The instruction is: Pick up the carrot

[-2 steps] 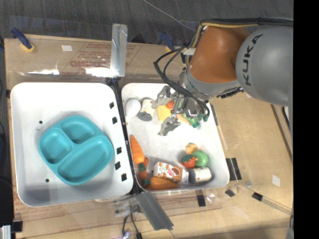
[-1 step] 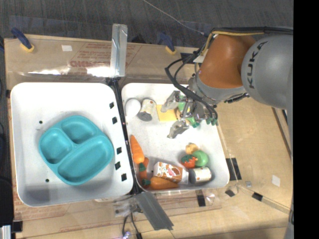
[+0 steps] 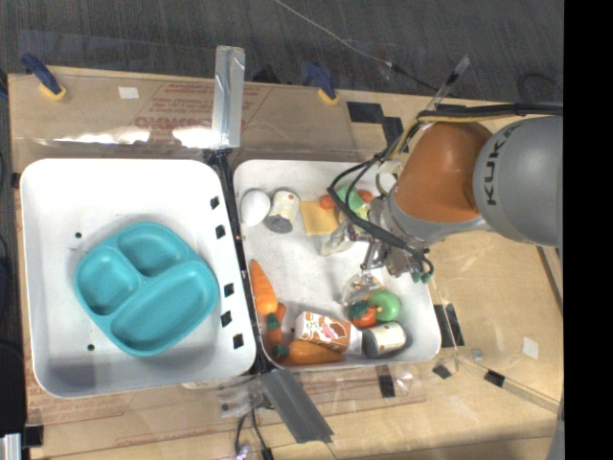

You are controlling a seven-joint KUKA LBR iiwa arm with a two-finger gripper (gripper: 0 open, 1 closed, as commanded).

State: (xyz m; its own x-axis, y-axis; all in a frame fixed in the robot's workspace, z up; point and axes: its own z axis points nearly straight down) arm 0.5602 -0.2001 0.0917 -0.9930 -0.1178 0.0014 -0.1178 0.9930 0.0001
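The carrot [image 3: 263, 291] is an orange, tapered piece lying along the left wall of the right bin [image 3: 287, 257], its tip pointing to the far side. My gripper [image 3: 369, 278] hangs below the orange wrist band over the right half of that bin. It stands well to the right of the carrot, just above a green and red toy [image 3: 381, 306]. Nothing of the carrot is near it.
The right bin also holds a white egg [image 3: 254, 205], a small can [image 3: 283, 211], a yellow slice [image 3: 319, 217], a printed carton [image 3: 323, 329], a second orange piece [image 3: 308, 354] and a dark can [image 3: 384, 338]. A teal divided plate [image 3: 144, 287] lies in the left bin [image 3: 57, 199].
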